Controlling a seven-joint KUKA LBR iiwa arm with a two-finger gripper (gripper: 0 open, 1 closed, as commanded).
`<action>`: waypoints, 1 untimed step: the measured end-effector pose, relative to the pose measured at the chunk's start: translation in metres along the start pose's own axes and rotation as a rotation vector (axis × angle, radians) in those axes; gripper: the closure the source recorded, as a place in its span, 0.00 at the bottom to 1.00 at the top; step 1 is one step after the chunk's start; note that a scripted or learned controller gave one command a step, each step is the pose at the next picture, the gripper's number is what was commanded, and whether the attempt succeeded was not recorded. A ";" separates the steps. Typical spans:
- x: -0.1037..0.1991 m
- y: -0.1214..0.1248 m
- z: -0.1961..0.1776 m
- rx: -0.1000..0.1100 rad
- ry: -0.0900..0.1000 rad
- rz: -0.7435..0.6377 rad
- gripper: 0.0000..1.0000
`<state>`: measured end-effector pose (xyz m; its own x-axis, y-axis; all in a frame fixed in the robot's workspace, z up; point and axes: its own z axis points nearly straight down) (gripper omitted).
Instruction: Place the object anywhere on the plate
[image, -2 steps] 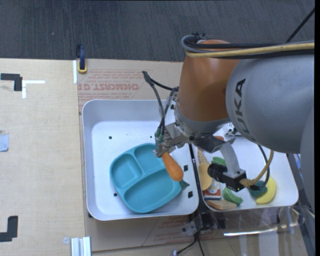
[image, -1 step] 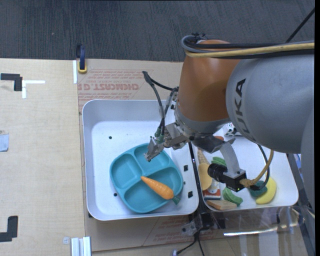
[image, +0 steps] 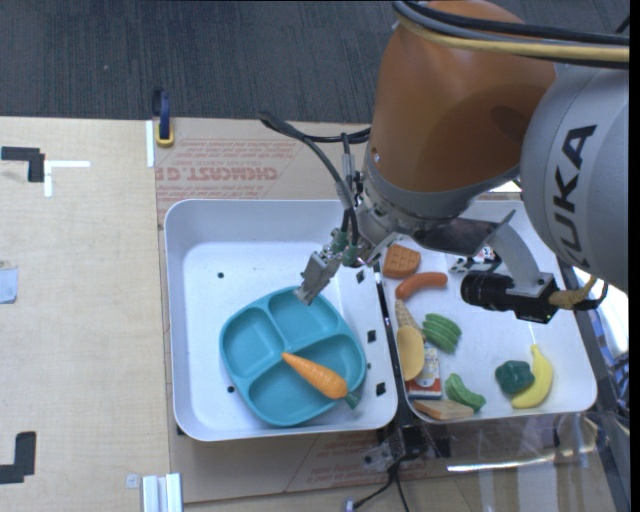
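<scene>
you will find the carrot (image: 317, 373) lying on the blue plate (image: 262, 345), orange body slanting across the divider ridges from the middle toward the plate's near right edge, its green top (image: 352, 397) hanging at or just past the rim, close to the right wall of the left bin (image: 190, 300). the pincer (image: 315, 277) hangs above the plate's far edge, well apart from the carrot, with nothing seen between its tips; whether those tips are parted or pressed together i cannot tell at this size, so treat that as unconfirmed. judged from how things lie, the placement looks done, and the risks are those of disturbing it. first: the carrot rests on raised ridges rather than seated in a compartment, so a nudge to the plate could roll it toward the near right rim and off into the bin. second: the pincer sits low near the plate's far rim, so a sideways sweep before lifting could clip the rim and shift or tip the plate, which sits loose and skewed in the bin. third: the cables (image: 318, 160) trailing by the wrist hang close over the bin's far side and could snag on its wall. the right bin (image: 570, 345) holds the banana (image: 537, 380), sausage (image: 421, 284), green pieces and other toy food crowded near the shared wall, so a low pass that way could scatter them. recommend a straight vertical retreat before any lateral travel.
</scene>
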<state>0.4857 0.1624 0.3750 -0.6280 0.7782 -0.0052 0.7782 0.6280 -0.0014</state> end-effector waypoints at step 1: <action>-0.002 0.003 -0.006 0.004 -0.003 -0.004 1.00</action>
<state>0.4888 0.1629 0.3809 -0.6310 0.7757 -0.0086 0.7758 0.6310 -0.0050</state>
